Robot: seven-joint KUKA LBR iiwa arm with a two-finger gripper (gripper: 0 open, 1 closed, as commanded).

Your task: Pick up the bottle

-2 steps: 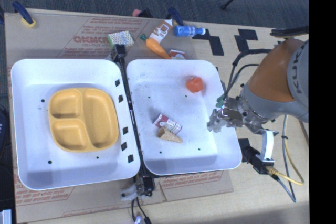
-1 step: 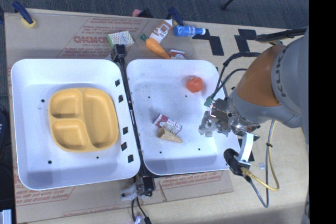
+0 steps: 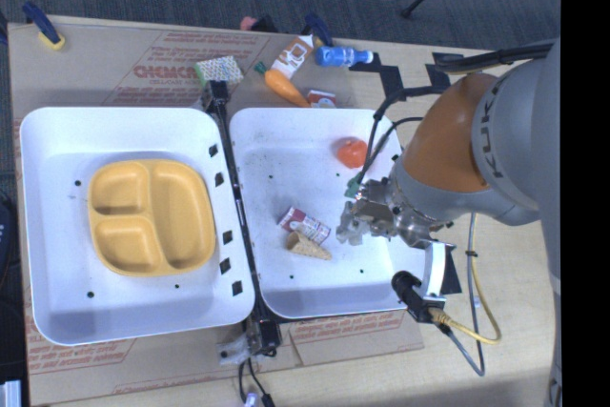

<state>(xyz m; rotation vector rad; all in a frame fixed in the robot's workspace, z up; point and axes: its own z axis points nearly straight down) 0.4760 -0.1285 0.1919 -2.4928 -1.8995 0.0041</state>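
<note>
Two bins: left bin [image 3: 38,205] bears a yellow divided plate [image 3: 151,214]; gripper [image 3: 355,222] over right bin [image 3: 276,133].
Bottle [image 3: 343,56]: small, blue, lying sideways on the bench behind the right bin.
Jaws: cannot tell whether spread or closed.

small blue bottle [image 3: 343,57] lying on its side, on the cardboard behind the right bin [image 3: 250,205], outside it, near a carrot [image 3: 285,88]
</note>
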